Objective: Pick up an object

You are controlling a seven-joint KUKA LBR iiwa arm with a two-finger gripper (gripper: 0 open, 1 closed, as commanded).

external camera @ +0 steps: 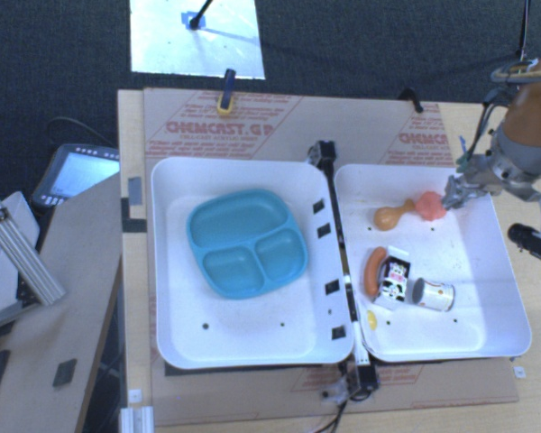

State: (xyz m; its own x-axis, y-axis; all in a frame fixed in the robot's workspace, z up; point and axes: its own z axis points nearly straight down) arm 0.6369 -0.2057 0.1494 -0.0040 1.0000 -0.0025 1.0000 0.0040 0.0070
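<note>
Over the right bin (514, 327) the gripper (454, 195) sits low beside a pink toy (430, 205) (possibly touching it), its finger opening impossible to judge, so nothing looks lifted yet.

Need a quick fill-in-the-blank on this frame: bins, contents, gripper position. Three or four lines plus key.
1. The blue divided plate lies in the ____ bin of the camera view.
2. The gripper is right beside the ____ ball.
3. The small can lies on its ____.
4. The orange sausage-shaped toy lies next to the divider in the ____ bin.

Missing words: left; pink; side; right
</note>
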